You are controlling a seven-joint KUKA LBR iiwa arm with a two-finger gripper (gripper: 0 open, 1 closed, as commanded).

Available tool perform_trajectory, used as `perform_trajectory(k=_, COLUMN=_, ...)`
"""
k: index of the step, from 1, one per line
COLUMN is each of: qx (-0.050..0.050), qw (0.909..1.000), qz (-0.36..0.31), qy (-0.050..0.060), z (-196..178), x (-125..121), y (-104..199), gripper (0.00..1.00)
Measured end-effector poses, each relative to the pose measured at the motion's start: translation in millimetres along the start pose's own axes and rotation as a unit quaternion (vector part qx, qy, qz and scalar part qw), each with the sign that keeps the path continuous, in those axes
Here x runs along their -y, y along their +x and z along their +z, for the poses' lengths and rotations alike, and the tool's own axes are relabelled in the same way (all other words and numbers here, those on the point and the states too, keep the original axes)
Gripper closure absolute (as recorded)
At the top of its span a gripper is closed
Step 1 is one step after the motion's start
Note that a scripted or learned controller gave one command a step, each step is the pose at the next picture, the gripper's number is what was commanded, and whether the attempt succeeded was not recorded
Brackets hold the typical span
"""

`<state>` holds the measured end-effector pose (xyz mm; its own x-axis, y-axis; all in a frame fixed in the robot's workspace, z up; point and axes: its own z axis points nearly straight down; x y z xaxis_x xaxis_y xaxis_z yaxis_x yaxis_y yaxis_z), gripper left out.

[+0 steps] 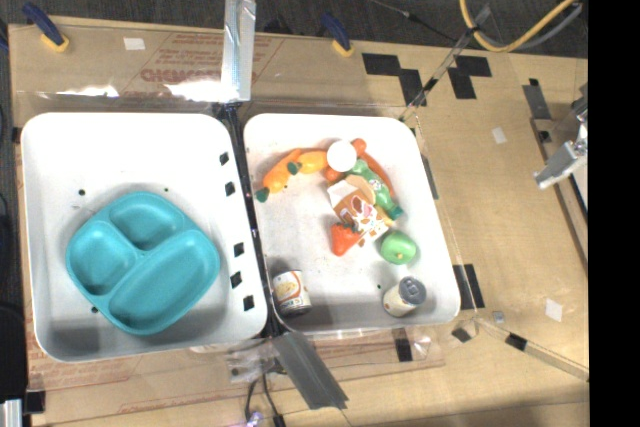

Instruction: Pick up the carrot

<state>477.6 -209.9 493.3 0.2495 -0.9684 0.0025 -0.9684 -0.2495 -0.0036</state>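
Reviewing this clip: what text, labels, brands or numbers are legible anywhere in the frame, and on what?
Red printing on the cardboard sheet behind the bins: there, but too blurred to read.
Carton in the right bin: printed picture, no legible words.
Small can at that bin's near edge: label too small to read.
Lidded jar: nothing readable.
So no text can be quoted.
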Motion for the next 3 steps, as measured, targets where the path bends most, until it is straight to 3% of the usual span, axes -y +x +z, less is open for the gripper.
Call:
perform_trajectory(k=1, qx=0.002, qw=0.9862, qz=-0.166, qy=-0.001, z=6.3, x=45.1, y=2.8, gripper=1.0)
perform_trajectory(k=2, qx=0.002, qw=0.942, qz=-0.336, qy=-0.001, z=71.0, x=24.6, y=-4.3, gripper=1.0)
perform_trajectory(k=3, qx=0.001, qw=0.9055, qz=-0.424, qy=0.001, z=78.8, x=55.0, y=12.1, gripper=1.0)
